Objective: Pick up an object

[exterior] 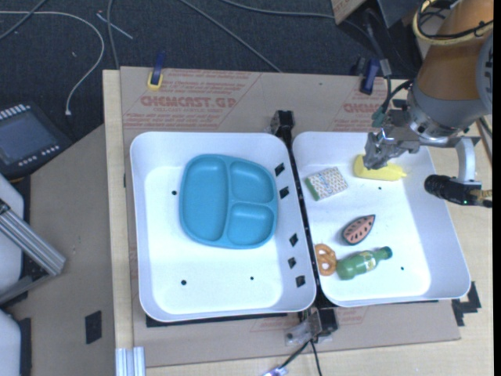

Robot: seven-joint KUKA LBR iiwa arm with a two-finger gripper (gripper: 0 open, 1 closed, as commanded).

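Camera view is showing you a yellow object lying flat at the far end of the right bin, with the gripper coming down right on top of it. Whether its fingers are apart or together, you cannot tell. Nothing is looking lifted yet, so the grasp and raise are remaining. Nearby a patterned pouch, a watermelon slice, a pretzel and a green bottle are lying. A blue tray is sitting in the left bin on the desk, with cables trailing over dark floor.

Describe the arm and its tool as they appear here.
The arm is grey with a broad orange band above the wrist and yellowish cable loops by the band. Its tool is a small grey metal unit, with dark cables at the wrist.
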